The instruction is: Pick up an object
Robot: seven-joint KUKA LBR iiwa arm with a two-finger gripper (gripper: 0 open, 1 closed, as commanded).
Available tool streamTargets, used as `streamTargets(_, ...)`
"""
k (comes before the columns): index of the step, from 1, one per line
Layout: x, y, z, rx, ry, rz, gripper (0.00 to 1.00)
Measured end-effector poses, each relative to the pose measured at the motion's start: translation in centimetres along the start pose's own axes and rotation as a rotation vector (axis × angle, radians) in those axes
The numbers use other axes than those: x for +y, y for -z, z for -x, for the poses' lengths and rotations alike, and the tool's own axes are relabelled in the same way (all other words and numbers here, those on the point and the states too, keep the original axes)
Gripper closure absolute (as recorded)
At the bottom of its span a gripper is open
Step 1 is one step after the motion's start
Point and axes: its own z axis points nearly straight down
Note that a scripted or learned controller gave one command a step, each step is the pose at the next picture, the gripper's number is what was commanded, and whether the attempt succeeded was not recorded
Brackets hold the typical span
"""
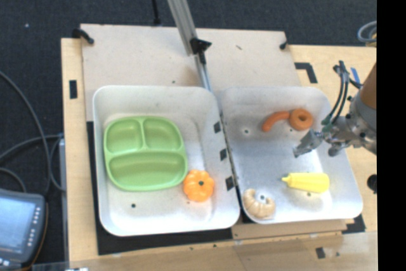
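Two shallow white bins sit side by side on the bench. The left bin (pixel 108 212) contains a green divided plate (pixel 144 153) with three compartments, lying flat toward the bin's left half, and a small orange toy pumpkin (pixel 199 186) just beside the plate's lower right corner, apart from the bin wall.

The right bin (pixel 254 105) contains four items. An orange ring-shaped doughnut (pixel 301 118) lies near the upper right, touching or just beside a curved orange sausage-like piece (pixel 274 120) to its left. A yellow corn-like toy (pixel 306 183) lies on its side toward the lower right. A pale, tan pastry-like item (pixel 259 203) rests at the lower left edge of this bin.

The arm enters from the right, and the gripper (pixel 327 141) sits over the right side of the right bin, between the doughnut and the yellow toy, apart from both. One dark finger (pixel 306 143) points left and downward. Nothing is visible between the fingers; how far they are parted cannot be judged at this resolution
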Motion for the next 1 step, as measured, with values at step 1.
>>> streamTargets(1, -0.78, -5.06, -7.57, 0.004, 0.016, -0.007, 0.0)
